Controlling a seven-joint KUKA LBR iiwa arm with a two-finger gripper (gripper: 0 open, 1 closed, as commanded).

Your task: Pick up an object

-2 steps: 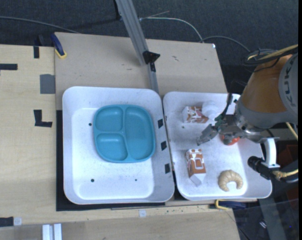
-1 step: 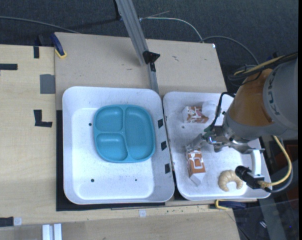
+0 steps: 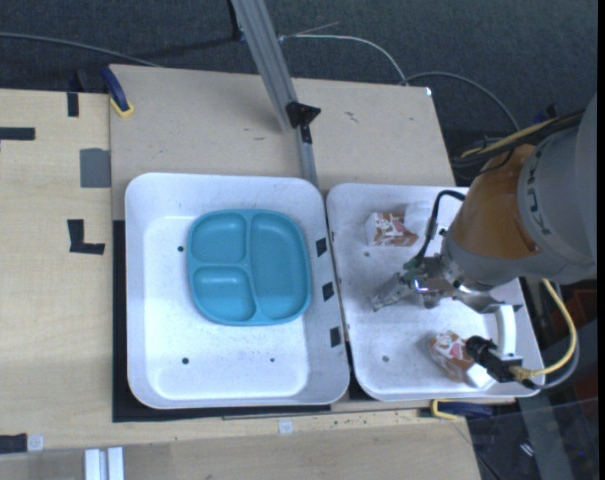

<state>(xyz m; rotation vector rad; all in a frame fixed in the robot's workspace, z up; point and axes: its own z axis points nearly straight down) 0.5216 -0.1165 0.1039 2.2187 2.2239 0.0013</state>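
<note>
Where the grey arm with its orange band (image 3: 497, 213) bends down from the right into the right-hand shallow white bin (image 3: 367, 353), the two-finger claw (image 3: 387, 296) hangs low over the bin floor, its metal fingers (image 3: 380, 299) pointing left. They look drawn close together with nothing between them, though the view is too small to tell that for certain. Just above the claw, near the bin's far edge, lies a small crumpled packet printed in red and white (image 3: 391, 228), apart from the fingers. A second red-and-white packet (image 3: 452, 354) lies toward the bin's near right corner, beside a black and white fitting (image 3: 490, 352) on the arm. In the left-hand white bin (image 3: 162, 368) rests a turquoise plastic plate with three compartments (image 3: 250, 266).
</note>
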